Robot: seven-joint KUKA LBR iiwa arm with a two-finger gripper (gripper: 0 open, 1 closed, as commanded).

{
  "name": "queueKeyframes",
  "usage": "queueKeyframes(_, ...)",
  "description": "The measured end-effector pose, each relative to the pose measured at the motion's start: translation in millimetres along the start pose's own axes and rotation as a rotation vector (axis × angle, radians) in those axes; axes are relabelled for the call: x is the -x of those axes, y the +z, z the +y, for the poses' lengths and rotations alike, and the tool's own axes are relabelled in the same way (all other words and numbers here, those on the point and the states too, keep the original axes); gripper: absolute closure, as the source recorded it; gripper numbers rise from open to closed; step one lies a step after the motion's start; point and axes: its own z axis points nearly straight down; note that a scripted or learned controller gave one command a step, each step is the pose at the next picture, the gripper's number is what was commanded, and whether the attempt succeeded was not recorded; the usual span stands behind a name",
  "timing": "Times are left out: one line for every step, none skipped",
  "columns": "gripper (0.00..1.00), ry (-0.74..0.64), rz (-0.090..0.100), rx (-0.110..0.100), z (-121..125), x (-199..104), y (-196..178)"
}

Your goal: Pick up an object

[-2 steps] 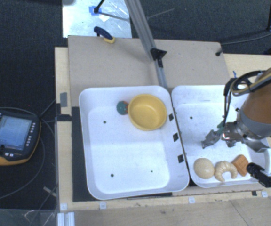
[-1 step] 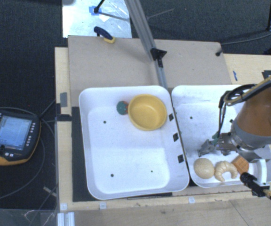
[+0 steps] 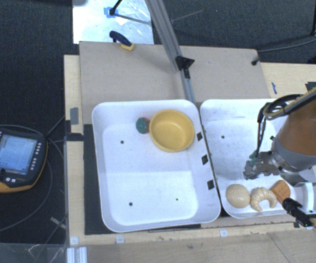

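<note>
arm (image 3: 303, 147): grey wrist | orange band | black cables looped | hand (image 3: 255, 169) dark metal

The arm (image 3: 306, 136) runs off the right edge and hides the right bin's (image 3: 229, 119) right side; the orange-brown piece (image 3: 281, 189) sits half-covered beneath it.

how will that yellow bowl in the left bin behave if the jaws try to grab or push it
The yellow bowl looks rigid and light, probably plastic, so a push would likely slide it across the smooth left bin. Its wide, round shape suggests a rim grasp, which may tip it. The small green ball beside it would probably roll if nudged.
</note>
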Motion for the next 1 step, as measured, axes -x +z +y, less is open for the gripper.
queueKeyframes(1.0, -0.001, 0.0, 0.003, 0.6, -4.2, -42.8)
